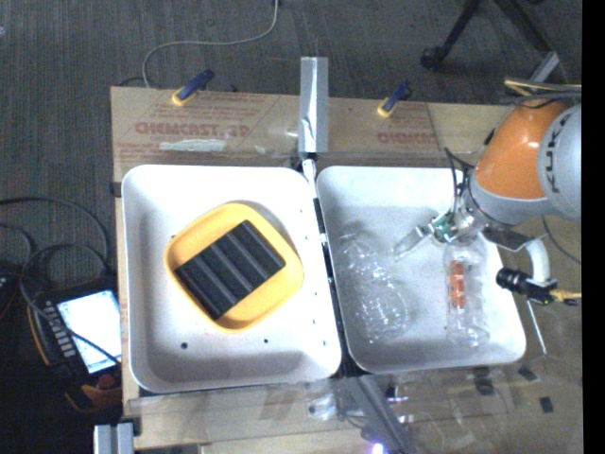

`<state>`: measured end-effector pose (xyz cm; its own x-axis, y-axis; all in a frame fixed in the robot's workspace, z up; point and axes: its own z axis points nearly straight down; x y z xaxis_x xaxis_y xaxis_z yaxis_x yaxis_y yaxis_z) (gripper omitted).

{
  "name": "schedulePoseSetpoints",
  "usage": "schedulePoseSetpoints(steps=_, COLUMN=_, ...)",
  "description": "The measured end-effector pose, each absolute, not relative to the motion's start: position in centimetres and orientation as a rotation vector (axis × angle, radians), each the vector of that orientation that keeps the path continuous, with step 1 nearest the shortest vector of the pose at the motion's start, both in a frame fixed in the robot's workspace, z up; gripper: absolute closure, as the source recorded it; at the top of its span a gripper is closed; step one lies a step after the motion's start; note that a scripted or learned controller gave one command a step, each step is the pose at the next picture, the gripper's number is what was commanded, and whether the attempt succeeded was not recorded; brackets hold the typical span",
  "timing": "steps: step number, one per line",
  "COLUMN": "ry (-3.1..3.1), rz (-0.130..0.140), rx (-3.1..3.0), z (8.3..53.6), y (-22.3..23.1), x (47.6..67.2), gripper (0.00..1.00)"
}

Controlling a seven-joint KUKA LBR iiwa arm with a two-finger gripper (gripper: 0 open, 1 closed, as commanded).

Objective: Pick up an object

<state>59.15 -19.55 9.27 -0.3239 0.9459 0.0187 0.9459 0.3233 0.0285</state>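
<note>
The gripper (pixel 452 227) hangs low over the right-hand shallow white bin (pixel 364 189), near its back right part, and whether the jaws are open or shut, I cannot tell; the metal around them is a blur of grey and green. Just below the gripper lies a clear plastic bottle with an orange-red label (pixel 461 291), stretched lengthwise toward the bin's front edge, its upper end right up by the gripper, though contact is not clear. Nothing shows between the jaws. Over to the left in the same bin, two clear crumpled plastic containers (pixel 371 287) sit close together, hard to separate from one another. Above the gripper rises the arm, its orange band (pixel 515 164) bright against the grey wrist, reaching in from the right. Across the divider, the left-hand white bin (pixel 151 348) carries a yellow rounded square tray with a black ribbed insert (pixel 234 265), turned at an angle and well apart from the gripper. Both bins rest on a brown board table (pixel 213 126) with two blue-and-yellow clamps (pixel 192 87) at its far edge.
</note>
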Motion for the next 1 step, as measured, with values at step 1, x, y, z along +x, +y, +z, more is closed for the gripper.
schedulePoseSetpoints(steps=1, ry=2.575, rz=0.02, rx=1.773, z=9.21, y=-18.77, x=54.38, gripper=0.0)
